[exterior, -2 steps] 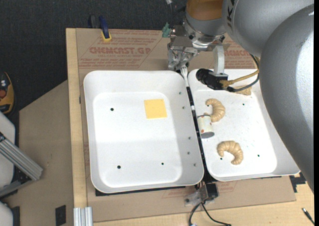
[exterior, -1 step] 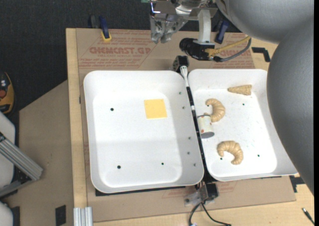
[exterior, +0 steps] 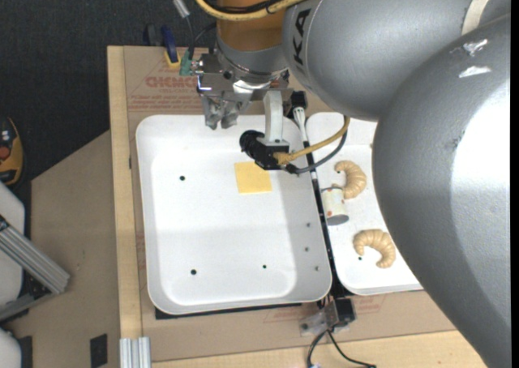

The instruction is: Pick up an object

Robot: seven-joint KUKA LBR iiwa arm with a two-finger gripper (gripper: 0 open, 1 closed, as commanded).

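A flat yellow square [exterior: 254,178] lies in the left bin [exterior: 203,277], toward its far right part. Two tan croissant-shaped pieces [exterior: 351,178] [exterior: 375,246] and a small white cylinder [exterior: 333,201] lie in the right bin [exterior: 381,281]. My gripper [exterior: 220,119] hangs over the far rim of the left bin, up and to the left of the yellow square and apart from it. Its two grey fingers stand slightly apart, open, with nothing between them.
A black fitting with a yellow cable [exterior: 261,148] hangs from the wrist just above the yellow square. The grey arm covers the view's upper right and part of the right bin. A brown board [exterior: 126,196] frames the bins.
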